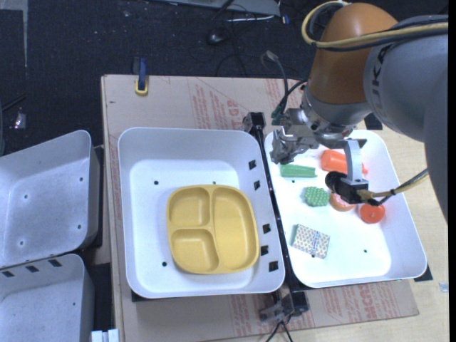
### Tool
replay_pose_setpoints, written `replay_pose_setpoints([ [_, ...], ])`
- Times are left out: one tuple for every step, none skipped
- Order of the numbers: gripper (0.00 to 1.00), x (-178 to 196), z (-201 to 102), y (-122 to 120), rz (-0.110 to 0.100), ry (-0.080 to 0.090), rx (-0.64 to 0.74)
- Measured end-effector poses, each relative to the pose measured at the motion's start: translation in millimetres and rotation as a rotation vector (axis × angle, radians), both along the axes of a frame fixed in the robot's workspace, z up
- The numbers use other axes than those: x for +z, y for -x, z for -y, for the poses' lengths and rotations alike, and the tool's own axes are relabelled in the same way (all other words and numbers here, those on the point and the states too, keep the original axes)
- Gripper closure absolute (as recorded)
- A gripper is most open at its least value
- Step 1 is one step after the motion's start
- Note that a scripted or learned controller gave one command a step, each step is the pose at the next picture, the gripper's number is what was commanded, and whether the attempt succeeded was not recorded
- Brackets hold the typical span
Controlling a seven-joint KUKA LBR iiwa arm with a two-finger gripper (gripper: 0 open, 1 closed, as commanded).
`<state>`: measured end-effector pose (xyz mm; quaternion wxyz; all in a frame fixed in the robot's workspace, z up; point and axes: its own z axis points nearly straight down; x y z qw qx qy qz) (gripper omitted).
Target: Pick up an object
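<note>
While the arm is reached in from the right, its pincer [291,142] is seen low over the right bin [399,255]; whether it is open or closed cannot be told. A green block [298,170] is seen lying just below it.

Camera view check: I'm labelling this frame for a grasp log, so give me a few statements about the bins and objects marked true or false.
1. The yellow tray lies in the left bin. True.
2. The tray has three compartments. True.
3. The green bar lies on the tray. False: it lies in the right bin.
4. The patterned packet lies nearer the camera than the bar. True.
5. The gripper hangs over the left bin. False: it is over the right bin's far left corner.
</note>
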<state>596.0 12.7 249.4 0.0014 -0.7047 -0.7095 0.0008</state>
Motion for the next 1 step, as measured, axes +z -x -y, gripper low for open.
replay_pose_setpoints([
  [1.0, -14.3, -55.9, 10.0, 0.0, 0.0, 0.001],
])
